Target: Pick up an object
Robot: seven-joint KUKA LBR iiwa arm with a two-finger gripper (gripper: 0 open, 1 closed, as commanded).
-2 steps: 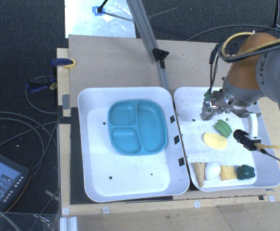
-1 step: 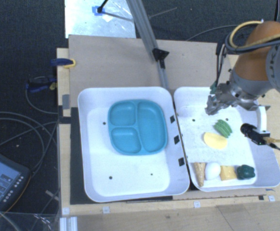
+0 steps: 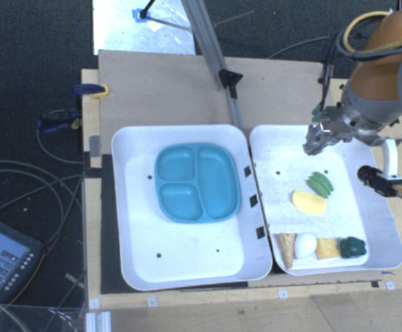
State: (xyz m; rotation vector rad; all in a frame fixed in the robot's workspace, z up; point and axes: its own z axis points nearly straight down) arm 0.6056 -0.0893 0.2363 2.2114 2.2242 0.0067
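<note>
Nothing has been picked up yet, as far as the view shows: every object lies on the floor of the right bin [image 3: 270,185]. A green pod-shaped piece [image 3: 320,183] and a yellow banana-like piece [image 3: 309,203] sit touching or nearly so near the bin's middle. Along its near edge stands a row: a cone-shaped piece [image 3: 286,247], a white egg-like piece [image 3: 305,245], a yellow block [image 3: 328,248] and a dark green piece [image 3: 353,247]. The left bin [image 3: 135,254] holds a blue divided tray [image 3: 197,182].

So the whole task is left: choose one object, descend, close and lift.

The arm [image 3: 387,54] reaches in from the right, its orange band high over the far right corner of the surface [image 3: 159,88]. The gripper [image 3: 318,144] hangs over the far part of the right bin, pointing down, apart from the objects; the green pod-shaped piece is the nearest, a little toward the viewer. The tip is a dark, small mass from this angle, and whether it is spread or pressed together I cannot tell; nothing is seen in it
</note>
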